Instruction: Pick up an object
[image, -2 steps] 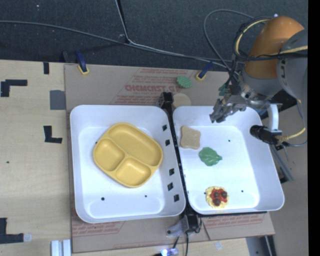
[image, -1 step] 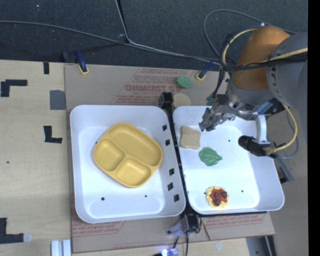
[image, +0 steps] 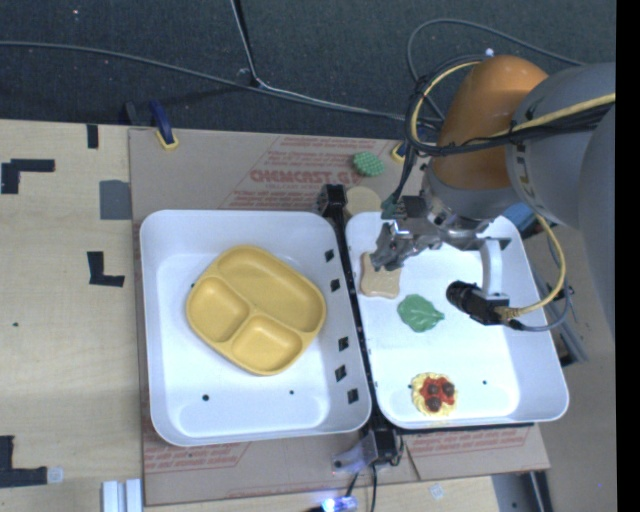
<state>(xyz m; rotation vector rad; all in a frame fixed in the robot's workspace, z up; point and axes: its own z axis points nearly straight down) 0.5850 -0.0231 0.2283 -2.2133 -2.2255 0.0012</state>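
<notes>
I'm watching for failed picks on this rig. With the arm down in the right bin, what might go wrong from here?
1. The tool sits over the tan piece, which lies right by the bin's left wall; a finger could strike the wall or pinch only an edge.
2. The green leaf lies just beside that piece, so it could get nudged or dragged along.

Yellow tray (image: 256, 309), white bins (image: 160, 300), green leaf (image: 421, 313)
</notes>
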